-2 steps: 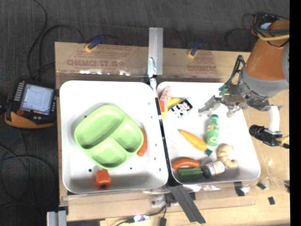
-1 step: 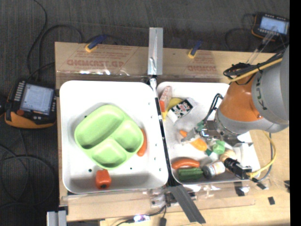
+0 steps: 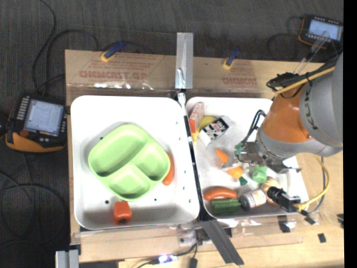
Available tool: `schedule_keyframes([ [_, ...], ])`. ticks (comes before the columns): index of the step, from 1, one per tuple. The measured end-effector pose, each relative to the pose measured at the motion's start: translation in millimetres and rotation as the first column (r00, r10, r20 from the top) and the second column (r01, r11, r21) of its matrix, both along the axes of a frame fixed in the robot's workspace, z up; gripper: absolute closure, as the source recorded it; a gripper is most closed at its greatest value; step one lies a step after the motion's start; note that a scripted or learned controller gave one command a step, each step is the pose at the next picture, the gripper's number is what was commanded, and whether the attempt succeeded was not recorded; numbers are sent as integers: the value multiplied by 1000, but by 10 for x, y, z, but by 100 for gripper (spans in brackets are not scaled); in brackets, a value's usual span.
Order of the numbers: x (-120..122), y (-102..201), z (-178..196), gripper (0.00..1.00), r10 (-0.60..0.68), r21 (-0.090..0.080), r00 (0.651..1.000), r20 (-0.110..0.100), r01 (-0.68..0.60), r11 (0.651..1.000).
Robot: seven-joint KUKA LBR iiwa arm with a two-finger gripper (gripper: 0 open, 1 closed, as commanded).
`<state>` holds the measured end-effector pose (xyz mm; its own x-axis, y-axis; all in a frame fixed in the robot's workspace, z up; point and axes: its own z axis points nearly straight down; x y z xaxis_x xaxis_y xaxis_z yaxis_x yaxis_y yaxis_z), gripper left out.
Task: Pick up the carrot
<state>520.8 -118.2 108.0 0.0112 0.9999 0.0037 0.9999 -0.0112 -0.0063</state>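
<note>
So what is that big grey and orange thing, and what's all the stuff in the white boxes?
That is a robot arm. One camera up high looks down on it. Its gripper is low in the right bin, among toy food: a small orange carrot, a hot dog, a cucumber and a little bottle. The left bin has a green plate with sections and an orange block. I cannot tell if it holds anything.

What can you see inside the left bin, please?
The left bin holds a green divided tray, an orange carrot-like piece against the tray's right edge, and a small orange item near the front. Anything under the tray is covered.
</note>
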Motion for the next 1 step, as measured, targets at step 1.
schedule_keyframes([
  [1,294,350,834,100,-168,-6,986,3,168,986],
])
